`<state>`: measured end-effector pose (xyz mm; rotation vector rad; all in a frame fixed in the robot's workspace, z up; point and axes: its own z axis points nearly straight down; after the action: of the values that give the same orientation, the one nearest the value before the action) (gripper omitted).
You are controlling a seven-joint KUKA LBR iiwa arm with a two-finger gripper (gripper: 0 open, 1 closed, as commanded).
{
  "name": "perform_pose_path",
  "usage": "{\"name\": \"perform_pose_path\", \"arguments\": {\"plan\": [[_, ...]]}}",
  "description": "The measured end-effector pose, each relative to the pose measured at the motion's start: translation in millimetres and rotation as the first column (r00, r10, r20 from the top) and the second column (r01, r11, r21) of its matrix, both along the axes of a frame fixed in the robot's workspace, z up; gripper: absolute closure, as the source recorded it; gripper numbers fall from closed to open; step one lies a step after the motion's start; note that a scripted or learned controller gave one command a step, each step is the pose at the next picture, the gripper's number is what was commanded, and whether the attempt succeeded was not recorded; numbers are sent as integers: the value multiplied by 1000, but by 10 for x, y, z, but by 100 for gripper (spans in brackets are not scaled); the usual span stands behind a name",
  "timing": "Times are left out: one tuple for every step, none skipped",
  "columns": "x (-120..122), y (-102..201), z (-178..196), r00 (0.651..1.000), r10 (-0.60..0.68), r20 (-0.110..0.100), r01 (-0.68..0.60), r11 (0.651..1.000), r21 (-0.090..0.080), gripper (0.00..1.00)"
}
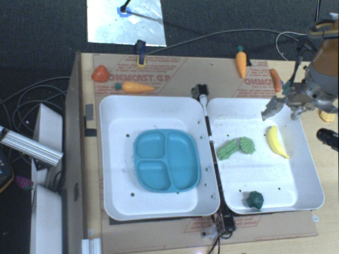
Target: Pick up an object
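A yellow banana (276,142) lay in the right bin (304,194), near its far right side. Just above it hung the gripper (284,108), fingers spread and empty. Nearby lay a green vegetable (235,147) and a dark green lump (255,199). The curved, smooth banana looked likely to roll or slip from a closing pinch.

Both white bins, the left bin (114,142) and the right bin (302,157), are looking like smooth, slightly glossy plastic. The blue divided plate (167,160) is showing a smooth matt plastic face. The banana (276,141) is gleaming like glossy yellow plastic. The board (175,70) under the bins is looking like matt brown printed cardboard. The end effector (283,107) is showing dull grey metal. The square sheet (127,15) beyond is shining like crinkled foil.
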<state>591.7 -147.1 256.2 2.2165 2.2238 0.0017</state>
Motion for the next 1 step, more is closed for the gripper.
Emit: {"name": "perform_pose_path", "arguments": {"plan": [[328,-599,-1053,1000,-3,-4,3,1000,0,0]]}}
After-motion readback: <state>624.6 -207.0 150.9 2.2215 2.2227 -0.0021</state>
